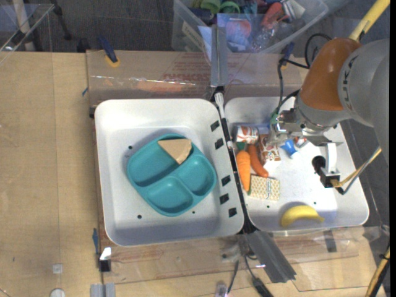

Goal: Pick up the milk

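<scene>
You see the grey arm point(365, 73) reaching in from the right over the right bin point(346, 218), its orange band above the wrist. Its hand point(281, 129) hangs low at the back left part of that bin, right over a cluster of small items. Whether the hand is released or clenched you cannot tell from this angle.

The milk point(270, 148), a small white carton with red print, lies just below the hand, beside a small blue item point(288, 148). A red and white can point(247, 133) lies to its left, near the divider between the bins. Two carrots point(244, 169) lie in front of these, touching a speckled cracker point(265, 189). A banana point(300, 215) rests near the bin's front edge.

In the left bin point(111, 166) you find a teal divided plate point(171, 177) with a tan wedge point(175, 148) in its back compartment. Both bins sit on the wooden surface point(43, 166).
</scene>
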`<action>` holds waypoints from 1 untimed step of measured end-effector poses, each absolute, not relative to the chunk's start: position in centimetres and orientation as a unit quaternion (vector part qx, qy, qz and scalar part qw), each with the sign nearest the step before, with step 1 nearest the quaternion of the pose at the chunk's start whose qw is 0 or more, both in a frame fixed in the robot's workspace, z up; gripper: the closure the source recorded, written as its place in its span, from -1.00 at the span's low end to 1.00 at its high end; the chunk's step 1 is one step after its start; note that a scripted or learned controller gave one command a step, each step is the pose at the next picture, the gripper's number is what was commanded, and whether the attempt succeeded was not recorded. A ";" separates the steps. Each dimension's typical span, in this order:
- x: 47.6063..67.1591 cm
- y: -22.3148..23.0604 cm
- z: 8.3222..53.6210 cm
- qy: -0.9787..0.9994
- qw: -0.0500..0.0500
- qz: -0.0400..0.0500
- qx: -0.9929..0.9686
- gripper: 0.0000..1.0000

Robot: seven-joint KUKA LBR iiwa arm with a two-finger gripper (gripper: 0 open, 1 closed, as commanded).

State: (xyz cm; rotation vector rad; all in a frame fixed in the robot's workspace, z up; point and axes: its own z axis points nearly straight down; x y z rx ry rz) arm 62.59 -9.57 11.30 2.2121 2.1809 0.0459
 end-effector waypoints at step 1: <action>55.5 -9.6 11.2 0.719 0.027 0.021 0.694 1.00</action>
